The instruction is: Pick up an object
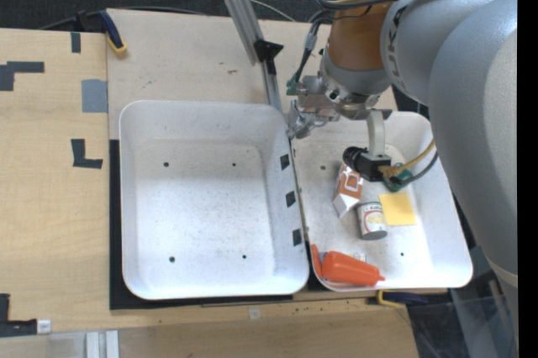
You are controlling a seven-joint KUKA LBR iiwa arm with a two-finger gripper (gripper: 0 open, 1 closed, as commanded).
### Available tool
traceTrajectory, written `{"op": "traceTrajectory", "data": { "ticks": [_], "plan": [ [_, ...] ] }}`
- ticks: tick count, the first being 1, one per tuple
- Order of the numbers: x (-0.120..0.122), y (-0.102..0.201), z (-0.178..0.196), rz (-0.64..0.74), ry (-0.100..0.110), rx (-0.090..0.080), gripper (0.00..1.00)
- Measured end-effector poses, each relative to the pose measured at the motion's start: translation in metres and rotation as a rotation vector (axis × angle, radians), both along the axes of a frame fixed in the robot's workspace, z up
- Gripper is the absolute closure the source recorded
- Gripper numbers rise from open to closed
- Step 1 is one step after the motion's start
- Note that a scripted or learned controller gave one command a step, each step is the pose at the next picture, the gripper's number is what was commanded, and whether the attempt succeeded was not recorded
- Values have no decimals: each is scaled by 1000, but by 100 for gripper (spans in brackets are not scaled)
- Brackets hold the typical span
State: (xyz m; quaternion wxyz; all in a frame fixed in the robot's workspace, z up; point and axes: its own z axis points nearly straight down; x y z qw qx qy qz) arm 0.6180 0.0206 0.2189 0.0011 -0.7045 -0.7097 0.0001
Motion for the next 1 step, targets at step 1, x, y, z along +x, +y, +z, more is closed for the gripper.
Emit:
{"op": "traceTrajectory", "data": {
  "ticks": [1],
  "plan": [
    [18,54,-8,0,0,0,100]
  ]
}}
